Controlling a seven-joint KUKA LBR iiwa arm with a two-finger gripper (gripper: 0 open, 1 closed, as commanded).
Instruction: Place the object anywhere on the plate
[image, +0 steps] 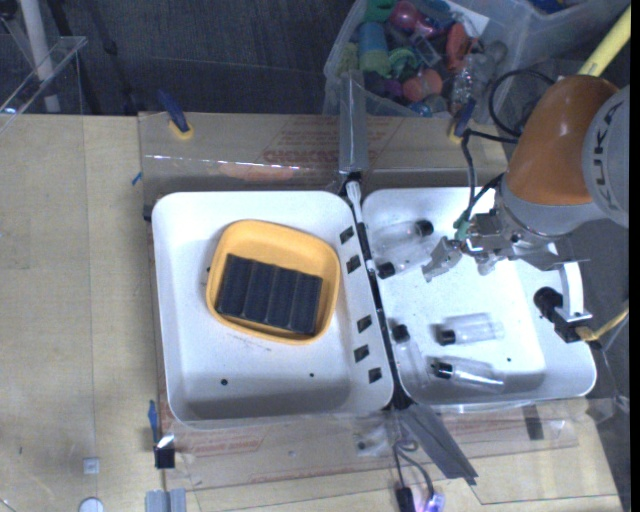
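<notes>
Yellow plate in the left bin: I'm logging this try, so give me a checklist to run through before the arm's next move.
1. Yellow plate sits flat in left bin: ok.
2. Plate free to receive: not ok, a dark ridged block lies on it.
3. Objects in right bin to pick: ok, clear vials lie there.
4. Gripper over right bin: ok.
5. Object between its fingers: cannot tell.
</notes>
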